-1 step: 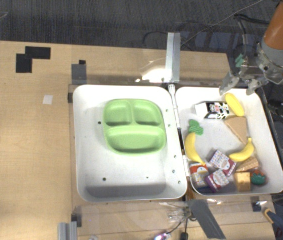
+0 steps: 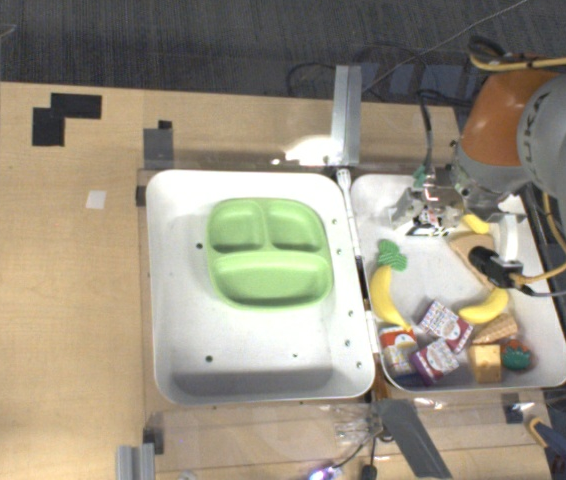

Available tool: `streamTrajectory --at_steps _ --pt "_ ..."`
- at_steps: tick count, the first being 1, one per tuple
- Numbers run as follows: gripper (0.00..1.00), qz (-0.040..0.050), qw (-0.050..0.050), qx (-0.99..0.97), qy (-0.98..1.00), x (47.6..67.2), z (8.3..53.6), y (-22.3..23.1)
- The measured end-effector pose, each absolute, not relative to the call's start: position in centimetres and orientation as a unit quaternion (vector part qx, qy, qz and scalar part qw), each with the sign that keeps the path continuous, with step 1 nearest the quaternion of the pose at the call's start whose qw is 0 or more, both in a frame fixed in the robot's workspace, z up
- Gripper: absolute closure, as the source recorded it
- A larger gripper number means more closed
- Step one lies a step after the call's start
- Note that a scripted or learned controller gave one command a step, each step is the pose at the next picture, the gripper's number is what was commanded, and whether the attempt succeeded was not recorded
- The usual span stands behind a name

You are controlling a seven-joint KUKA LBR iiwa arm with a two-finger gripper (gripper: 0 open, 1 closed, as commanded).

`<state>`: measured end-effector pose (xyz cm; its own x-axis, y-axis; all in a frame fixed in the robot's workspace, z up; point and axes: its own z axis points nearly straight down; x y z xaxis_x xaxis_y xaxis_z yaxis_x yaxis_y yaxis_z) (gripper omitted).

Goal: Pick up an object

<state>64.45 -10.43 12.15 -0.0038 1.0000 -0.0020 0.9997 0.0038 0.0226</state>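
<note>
Toys [image 2: 443, 343] crowd together, claw [image 2: 429, 211] too blurred to read.

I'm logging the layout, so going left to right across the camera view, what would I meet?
Shallow white left bin → green three-compartment plastic plate → long yellow banana beside a small green piece → the arm's claw → small yellow banana under a dark cable → grey arm with orange band.

- The two shallow white plastic bins [image 2: 178, 268] look smooth with a soft shine.
- The green divided plastic plate [image 2: 266, 251] looks matt.
- The light wooden bench top [image 2: 53, 298] is smooth, pale and dull.
- The long yellow banana [image 2: 387, 298] looks like glossy plastic.
</note>
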Motion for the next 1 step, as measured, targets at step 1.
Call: streamTrajectory --at_steps 1 --pt "0.00 0.0106 0.017 0.698 0.716 66.90 11.34 -12.51"
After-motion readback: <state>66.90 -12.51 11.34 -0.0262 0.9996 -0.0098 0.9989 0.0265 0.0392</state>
